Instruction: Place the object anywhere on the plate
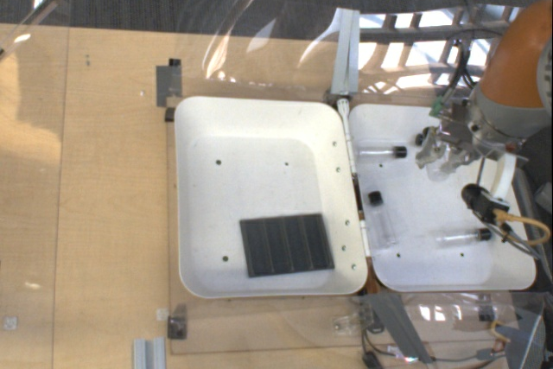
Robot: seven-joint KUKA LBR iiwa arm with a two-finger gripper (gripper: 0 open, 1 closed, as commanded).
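A dark grey ribbed plate [286,244] lies flat in the front half of the left bin [199,186]. In the right bin [518,272] lie small clear tubes with black caps: one [384,153] near the back left, another [462,234] toward the front right. A small black piece [374,197] sits near the left wall, with a clear piece [386,225] just in front of it. My gripper [439,153] hangs low over the back middle of the right bin, just right of the rear tube. Nothing is visibly held.
The arm's orange band [518,47] and grey wrist fill the upper right. Black cables [497,207] loop over the right bin's right side. A metal post [344,56] stands behind the divide between the bins. A clear shield sheet covers the bench at the back.
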